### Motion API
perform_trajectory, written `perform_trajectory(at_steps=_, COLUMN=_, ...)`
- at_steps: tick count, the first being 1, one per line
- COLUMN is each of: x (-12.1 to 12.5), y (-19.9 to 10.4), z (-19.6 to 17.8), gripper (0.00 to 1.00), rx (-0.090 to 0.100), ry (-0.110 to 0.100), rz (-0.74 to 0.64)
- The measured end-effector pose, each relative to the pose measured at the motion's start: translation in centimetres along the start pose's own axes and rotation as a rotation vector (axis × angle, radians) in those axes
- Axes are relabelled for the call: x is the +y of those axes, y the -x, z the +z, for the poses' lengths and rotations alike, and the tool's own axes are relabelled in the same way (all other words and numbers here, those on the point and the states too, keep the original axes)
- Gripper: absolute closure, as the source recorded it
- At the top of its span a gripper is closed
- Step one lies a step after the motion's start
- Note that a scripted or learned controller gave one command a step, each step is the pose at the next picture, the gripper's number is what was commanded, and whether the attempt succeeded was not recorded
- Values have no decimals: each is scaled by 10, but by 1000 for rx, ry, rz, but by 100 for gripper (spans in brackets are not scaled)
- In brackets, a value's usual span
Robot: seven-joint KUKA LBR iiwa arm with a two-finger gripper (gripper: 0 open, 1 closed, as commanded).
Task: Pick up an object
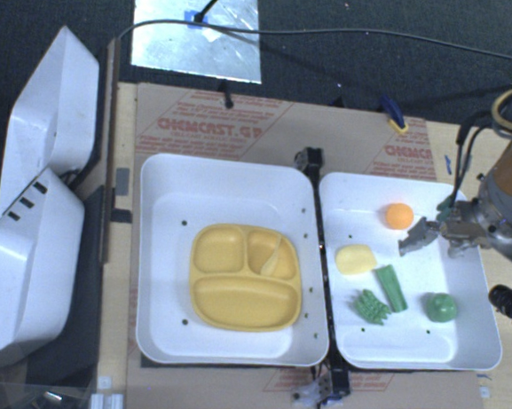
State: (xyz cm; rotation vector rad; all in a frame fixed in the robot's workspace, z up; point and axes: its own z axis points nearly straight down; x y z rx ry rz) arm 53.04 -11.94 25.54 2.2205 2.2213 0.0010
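Note:
The right bin holds several small objects. An orange ball lies near its back. A pale yellow lump sits by the left wall. A green stick, a spiky green piece and a round green piece lie toward the front. My gripper hangs over the right half of this bin, to the right of the ball and behind the round green piece. Its fingers are spread open with nothing between them.
The left bin holds a yellow divided plate. A black clamp sits at the back where the two bins meet. Cables run across the dark floor behind the bench.

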Motion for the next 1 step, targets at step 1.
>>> perform_trajectory(at_steps=1, x=0, y=0, z=-11, gripper=100, rx=0, ry=1, rz=0)
